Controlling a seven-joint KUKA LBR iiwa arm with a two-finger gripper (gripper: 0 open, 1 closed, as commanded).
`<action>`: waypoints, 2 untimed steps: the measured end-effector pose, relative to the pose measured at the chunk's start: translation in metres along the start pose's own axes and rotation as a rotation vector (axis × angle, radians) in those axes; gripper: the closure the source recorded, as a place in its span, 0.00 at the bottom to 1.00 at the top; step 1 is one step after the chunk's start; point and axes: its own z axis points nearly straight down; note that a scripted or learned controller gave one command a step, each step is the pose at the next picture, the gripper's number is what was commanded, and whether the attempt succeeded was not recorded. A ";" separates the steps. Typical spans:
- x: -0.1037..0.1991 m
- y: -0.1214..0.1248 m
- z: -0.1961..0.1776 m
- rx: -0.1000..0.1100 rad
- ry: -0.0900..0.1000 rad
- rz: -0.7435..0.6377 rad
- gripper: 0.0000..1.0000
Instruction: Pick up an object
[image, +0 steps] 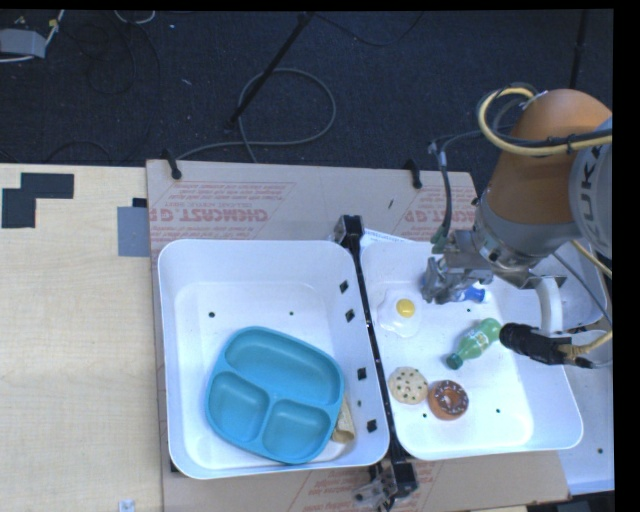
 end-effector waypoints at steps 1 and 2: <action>0.051 -0.019 0.016 0.001 0.000 0.000 1.00; 0.100 -0.043 0.030 0.002 -0.001 -0.001 1.00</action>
